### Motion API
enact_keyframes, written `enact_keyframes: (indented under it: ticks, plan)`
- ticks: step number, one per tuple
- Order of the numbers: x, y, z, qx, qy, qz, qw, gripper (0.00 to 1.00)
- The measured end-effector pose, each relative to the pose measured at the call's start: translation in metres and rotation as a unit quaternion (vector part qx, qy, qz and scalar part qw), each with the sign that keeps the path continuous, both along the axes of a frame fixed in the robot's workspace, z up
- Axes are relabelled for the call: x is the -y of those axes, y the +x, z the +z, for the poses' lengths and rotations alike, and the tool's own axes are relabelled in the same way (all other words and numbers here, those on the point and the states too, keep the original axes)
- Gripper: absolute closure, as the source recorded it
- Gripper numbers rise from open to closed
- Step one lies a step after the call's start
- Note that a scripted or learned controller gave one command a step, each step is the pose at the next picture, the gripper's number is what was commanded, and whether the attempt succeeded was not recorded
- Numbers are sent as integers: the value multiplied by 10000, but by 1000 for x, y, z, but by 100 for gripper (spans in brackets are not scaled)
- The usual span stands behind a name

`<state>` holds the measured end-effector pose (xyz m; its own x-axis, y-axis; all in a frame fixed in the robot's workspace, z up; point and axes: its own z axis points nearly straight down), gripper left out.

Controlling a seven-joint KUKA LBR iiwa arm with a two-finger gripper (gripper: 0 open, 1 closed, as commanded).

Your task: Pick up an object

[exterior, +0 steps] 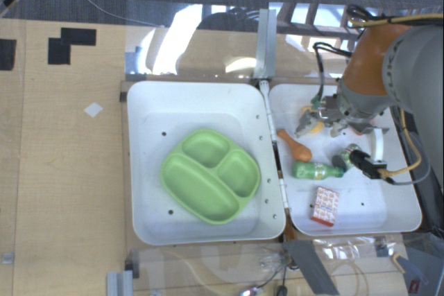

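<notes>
Orange wooden spoon (294, 144) is lying in the right bin (406, 215), near its left wall, just above a green bottle (318, 170) and a patterned red-and-white packet (325, 206). Gripper (313, 120) is being held low over that bin, just beside the spoon; whether its jaws are apart cannot be told. Green divided plate (211, 176) is sitting in the left bin (149, 149).
</notes>
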<state>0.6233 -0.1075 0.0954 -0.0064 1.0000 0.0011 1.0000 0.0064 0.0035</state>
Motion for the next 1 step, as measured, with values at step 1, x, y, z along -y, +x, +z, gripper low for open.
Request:
enact_keyframes:
  ticks: [1]
  plan:
    - [3,51,-7,52,-7,21,10000,0]
